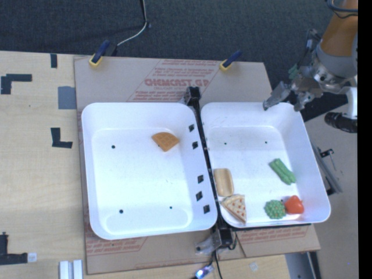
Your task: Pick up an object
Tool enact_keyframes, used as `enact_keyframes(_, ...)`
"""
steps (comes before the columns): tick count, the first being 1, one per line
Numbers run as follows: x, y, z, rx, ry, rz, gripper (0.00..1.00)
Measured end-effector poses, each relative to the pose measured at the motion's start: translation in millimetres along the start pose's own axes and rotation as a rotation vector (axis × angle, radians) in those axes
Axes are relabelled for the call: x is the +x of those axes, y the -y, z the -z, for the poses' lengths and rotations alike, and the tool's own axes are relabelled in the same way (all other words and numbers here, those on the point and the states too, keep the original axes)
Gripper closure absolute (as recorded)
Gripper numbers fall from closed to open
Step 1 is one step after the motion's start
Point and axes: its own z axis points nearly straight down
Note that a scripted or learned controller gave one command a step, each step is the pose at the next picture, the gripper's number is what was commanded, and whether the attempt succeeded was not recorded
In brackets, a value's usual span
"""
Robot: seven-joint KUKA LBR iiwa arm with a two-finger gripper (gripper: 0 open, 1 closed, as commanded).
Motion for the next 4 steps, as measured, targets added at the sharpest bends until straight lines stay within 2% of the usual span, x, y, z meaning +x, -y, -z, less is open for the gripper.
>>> enact_keyframes(1,50.4,-11.7,-18.1,0.002,-0.001,0.004,0.0)
enact_keyframes(2,47.6,-11.1,-7.1,0.002,0.001,0.001,1.0)
enact_keyframes(3,130.0,24.1,19.6,-0.003,-0.003,0.007,1.0)
enact_keyframes(4,234.2,106.4,20.5,0.003,-0.004,0.01,1.0)
